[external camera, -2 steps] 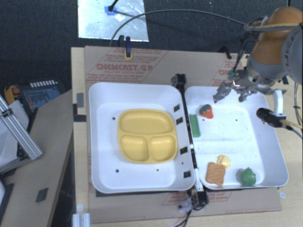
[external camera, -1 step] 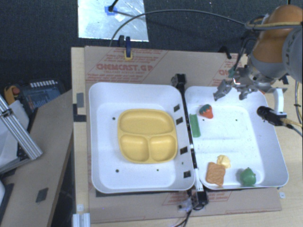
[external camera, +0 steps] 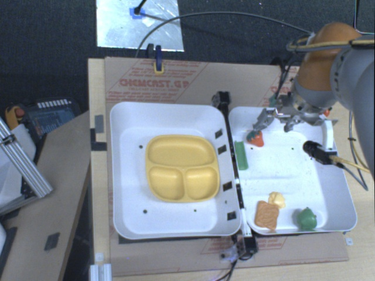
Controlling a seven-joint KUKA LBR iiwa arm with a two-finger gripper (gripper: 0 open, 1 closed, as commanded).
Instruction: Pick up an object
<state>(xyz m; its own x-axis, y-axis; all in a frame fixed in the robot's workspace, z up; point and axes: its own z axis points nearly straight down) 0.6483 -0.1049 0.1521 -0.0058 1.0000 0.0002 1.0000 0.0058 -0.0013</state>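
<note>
- Right now, as I judge it, I am in the reach-and-grasp step: my arm (external camera: 343, 69), grey with an orange band, comes in from the right of the view and hangs over the far end of the right bin (external camera: 328, 174).
- My claw (external camera: 275, 119) sits low over that bin's far left corner, pointing toward the divider between the 2 bins.
- Its 2 fingers look parted, 1 reaching left toward a small item and 1 toward the bin's middle; I see nothing clamped between them, so I read the claw as released and carrying nothing.
- Closest to me is a small red-and-green object (external camera: 254, 137), lying on the bin floor just beside and slightly below my left fingertip. Whether the fingertip touches it is too fine to tell.
- Other candidates in the same bin: a green stick (external camera: 240, 155) along the left wall, and, at the near end, a tan waffle-like piece (external camera: 266, 215), a pale yellow piece (external camera: 276, 200) touching it, and a green lump (external camera: 306, 218).
- A yellow divided tray (external camera: 181, 167) with 3 compartments rests in the left bin (external camera: 126, 174).
- Next, I judge, I must centre both fingers around the red-and-green object, lower, and close. Its smallness and the nearby wall could make the grip slip.
</note>
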